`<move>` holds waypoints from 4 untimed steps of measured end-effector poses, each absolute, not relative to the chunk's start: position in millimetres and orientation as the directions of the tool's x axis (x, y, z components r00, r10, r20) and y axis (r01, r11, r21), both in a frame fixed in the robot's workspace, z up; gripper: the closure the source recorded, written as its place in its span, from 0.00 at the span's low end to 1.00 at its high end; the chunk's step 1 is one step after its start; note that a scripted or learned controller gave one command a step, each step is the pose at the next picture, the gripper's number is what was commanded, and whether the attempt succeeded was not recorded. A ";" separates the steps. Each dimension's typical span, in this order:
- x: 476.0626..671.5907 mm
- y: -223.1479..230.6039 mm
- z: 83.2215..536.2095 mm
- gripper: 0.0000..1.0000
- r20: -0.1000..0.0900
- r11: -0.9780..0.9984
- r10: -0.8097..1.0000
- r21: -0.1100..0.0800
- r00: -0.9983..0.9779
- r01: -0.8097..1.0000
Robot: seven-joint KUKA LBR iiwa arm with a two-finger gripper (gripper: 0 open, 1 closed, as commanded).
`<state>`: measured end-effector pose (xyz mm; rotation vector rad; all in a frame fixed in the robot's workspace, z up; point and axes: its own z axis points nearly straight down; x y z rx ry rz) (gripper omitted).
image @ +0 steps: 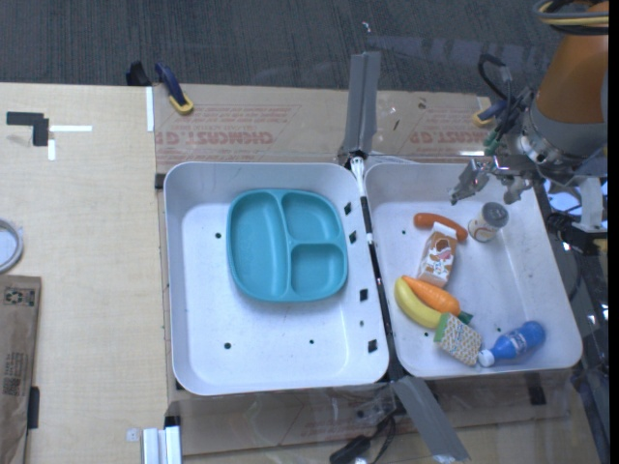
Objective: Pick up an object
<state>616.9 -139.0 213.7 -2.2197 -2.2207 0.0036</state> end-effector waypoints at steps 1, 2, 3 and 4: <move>613.0 -188.6 117.7 0.00 -0.001 -0.002 1.000 0.002 0.002 1.000; 611.2 -147.2 92.0 0.00 -0.001 0.028 1.000 -0.001 -0.028 1.000; 611.4 -148.2 101.6 1.00 -0.001 0.025 1.000 0.000 -0.025 1.000; 644.3 -74.4 221.4 1.00 -0.001 -0.034 0.999 0.001 0.034 0.999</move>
